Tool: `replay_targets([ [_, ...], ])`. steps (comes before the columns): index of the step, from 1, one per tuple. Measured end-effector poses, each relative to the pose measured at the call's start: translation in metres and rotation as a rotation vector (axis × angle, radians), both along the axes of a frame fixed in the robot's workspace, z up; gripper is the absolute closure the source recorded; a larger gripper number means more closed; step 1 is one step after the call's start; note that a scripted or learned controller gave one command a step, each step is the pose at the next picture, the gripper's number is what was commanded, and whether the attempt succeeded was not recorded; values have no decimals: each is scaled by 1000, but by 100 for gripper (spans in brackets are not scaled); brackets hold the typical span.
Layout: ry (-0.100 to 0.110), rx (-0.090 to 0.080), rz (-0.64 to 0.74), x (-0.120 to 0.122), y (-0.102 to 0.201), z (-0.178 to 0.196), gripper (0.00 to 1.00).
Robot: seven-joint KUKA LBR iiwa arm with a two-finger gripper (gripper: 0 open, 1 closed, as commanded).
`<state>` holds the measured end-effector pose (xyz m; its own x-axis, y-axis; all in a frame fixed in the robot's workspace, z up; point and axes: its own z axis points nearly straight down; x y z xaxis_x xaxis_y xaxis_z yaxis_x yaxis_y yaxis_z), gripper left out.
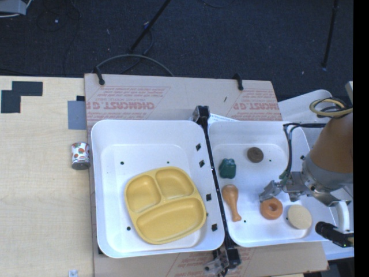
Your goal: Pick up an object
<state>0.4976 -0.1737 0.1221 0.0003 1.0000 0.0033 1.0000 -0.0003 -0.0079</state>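
White right bin [271,140], orange ring-shaped donut [271,209], claw [272,190] above

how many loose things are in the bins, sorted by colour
yellow: 1, the divided tray in the left bin
green: 1, toy
brown: 1, round piece
tan: 1, drumstick toy
orange: 1, ring
cream: 1, round piece
total: 6, with five of them in the right bin
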Motion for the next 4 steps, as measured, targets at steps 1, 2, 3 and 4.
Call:
replay_targets([
  [1, -3, -1, -4, 1, -1, 12, 100],
  [2, -9, -3, 2, -7, 4, 61, 100],
  [3, -10, -4, 2, -11, -2, 106, 100],
  [4, -9, -4, 2, -11, -2, 139, 100],
])
